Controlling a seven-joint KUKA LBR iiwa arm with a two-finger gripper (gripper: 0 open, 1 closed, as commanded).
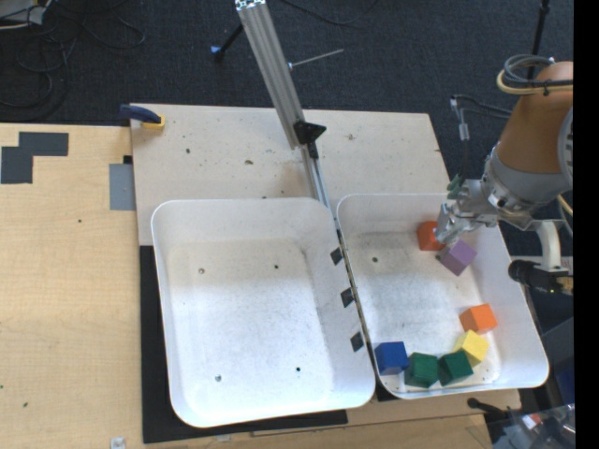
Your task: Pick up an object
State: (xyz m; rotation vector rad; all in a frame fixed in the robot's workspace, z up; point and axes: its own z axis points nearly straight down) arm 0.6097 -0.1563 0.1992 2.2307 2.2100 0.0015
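Gripper (456, 235) over purple block (457, 257), red block (429, 236).

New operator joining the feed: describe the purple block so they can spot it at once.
Look in the right-hand bin, at its far end where the tool hangs. The purple block lies just below the tool, beside a red block. It is the only purple one, apart from the cluster at the near rim.

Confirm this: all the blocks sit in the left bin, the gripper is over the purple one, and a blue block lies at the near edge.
Wrong bin. The camera view shows the blocks in the right bin. The gripper is over the purple block, and the blue block lies at the near edge.
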